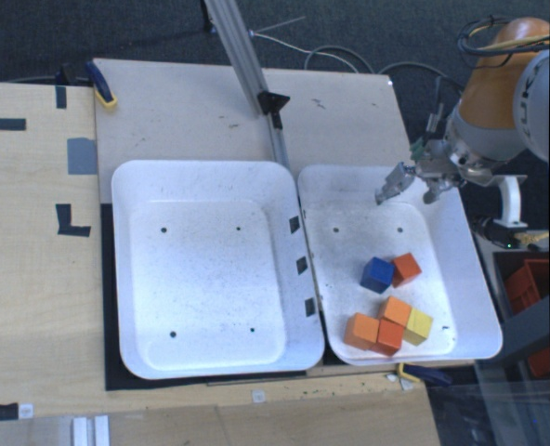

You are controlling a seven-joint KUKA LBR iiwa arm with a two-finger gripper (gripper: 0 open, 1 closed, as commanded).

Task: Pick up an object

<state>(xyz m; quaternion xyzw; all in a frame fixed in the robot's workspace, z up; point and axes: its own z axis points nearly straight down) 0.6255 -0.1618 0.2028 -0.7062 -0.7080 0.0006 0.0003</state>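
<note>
Two shallow white bins sit side by side on the counter [191,110], their inner rims touching along the middle. The left bin [201,268] has a bare speckled floor. The right bin [349,212] keeps a broad bare stretch across its far half and along its left wall; all its contents crowd the near right corner.

Six blocks lie there. One blue cube [378,274] touches a red-orange cube [406,268] on its right. Nearer the front rim sits a tight cluster: an orange block [360,329], a red cube [388,336], an orange cube [397,310] and a yellow cube [418,325], all touching or just beside one another. The cluster lies close to the bin's front wall.

The claw [413,183] hangs over the far right part of the right bin, near its right rim and well apart from the blocks. Its two fingers stand spread, one reaching left and one at the right, with nothing between them.

A slanted metal rail [242,45] crosses the counter behind the bins.
</note>
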